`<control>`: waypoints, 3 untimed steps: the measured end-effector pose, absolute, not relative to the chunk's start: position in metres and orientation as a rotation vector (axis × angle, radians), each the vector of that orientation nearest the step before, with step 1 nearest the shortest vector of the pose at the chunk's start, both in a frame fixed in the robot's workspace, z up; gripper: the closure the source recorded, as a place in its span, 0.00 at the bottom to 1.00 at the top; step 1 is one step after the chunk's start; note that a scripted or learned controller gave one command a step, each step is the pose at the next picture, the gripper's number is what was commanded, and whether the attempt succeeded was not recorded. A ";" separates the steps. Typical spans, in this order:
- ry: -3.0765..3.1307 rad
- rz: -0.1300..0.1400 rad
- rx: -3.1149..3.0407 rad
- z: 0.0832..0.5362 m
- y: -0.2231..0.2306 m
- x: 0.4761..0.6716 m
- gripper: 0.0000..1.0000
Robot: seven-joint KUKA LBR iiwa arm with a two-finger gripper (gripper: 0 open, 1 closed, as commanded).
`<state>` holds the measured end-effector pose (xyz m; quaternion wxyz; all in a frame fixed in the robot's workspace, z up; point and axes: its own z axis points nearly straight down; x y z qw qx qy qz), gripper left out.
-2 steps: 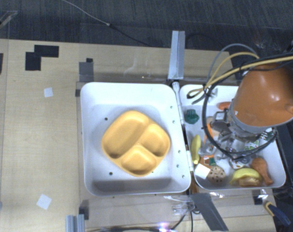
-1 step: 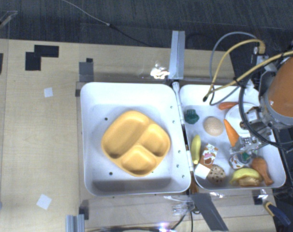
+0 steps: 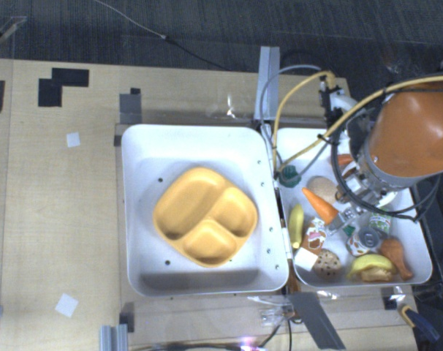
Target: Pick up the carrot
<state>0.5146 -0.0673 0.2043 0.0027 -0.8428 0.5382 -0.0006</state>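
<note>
Bench: wooden bench [image 3: 53, 218] carrying two white bins.
Carrot: the carrot [image 3: 321, 205] lies in the right bin [image 3: 426, 258], lower right of frame.
My gripper: my gripper [image 3: 351, 214] hangs just right of the carrot; grip state unclear.
Neighbours: banana [image 3: 297, 225] left; yellow tray [image 3: 205, 216] in the left bin [image 3: 141, 159].

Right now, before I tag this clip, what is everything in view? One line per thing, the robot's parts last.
white bins: 2, white, side by side on the bench.
divided plate: 1, yellow, three compartments, middle of the left bin.
carrot: 1, orange, right bin, lying free just left of the gripper.
banana: 1, yellow, left edge of the right bin.
second banana: 1, yellow with brown, near edge of the right bin.
cookie: 1, brown, speckled, near edge of the right bin.
drumstick: 1, brown, near right corner.
small packet: 1, white and red, below the carrot.
arm: 1, orange band, over the right bin.
gripper: 1, grey, low in the right bin.
</note>
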 end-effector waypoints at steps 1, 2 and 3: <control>1.690 -0.004 -2.642 0.205 -0.068 0.515 0.00; 1.440 0.001 -2.789 0.107 -0.103 0.489 0.00; 0.970 -0.008 -2.983 0.087 -0.095 0.585 0.00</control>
